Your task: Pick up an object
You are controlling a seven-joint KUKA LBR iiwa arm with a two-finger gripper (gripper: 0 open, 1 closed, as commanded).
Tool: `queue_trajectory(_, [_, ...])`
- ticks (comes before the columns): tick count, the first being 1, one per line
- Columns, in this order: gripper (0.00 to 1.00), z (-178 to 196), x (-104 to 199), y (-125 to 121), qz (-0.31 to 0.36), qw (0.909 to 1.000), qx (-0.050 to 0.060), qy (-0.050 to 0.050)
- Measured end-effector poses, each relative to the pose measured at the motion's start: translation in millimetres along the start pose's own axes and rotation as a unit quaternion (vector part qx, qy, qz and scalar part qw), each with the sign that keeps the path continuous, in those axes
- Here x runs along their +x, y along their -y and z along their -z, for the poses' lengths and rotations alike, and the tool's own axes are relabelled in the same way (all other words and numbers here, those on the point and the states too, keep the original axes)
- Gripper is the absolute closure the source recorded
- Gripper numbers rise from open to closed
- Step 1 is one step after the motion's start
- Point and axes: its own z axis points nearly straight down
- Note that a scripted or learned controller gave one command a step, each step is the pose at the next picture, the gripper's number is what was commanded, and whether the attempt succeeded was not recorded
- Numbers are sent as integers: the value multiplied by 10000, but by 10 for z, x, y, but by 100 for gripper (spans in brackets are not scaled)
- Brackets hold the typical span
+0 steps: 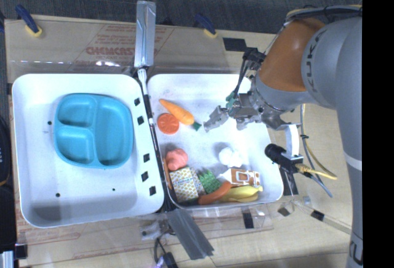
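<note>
Grey fingers of the gripper hang spread apart over the right bin, grasping nothing, their tips just beside the leafy end of the orange carrot. A tomato slice lies touching the carrot, and a white ball sits nearer the packed toys along the bin's lower wall. The likely risk: closing at a slant could clip the carrot's tapered end and squirt it aside into the slice.
</note>
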Motion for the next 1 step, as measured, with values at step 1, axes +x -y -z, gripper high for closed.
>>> queue_trajectory(1, [0,-1003,201,-558,-358,9994,-18,8])
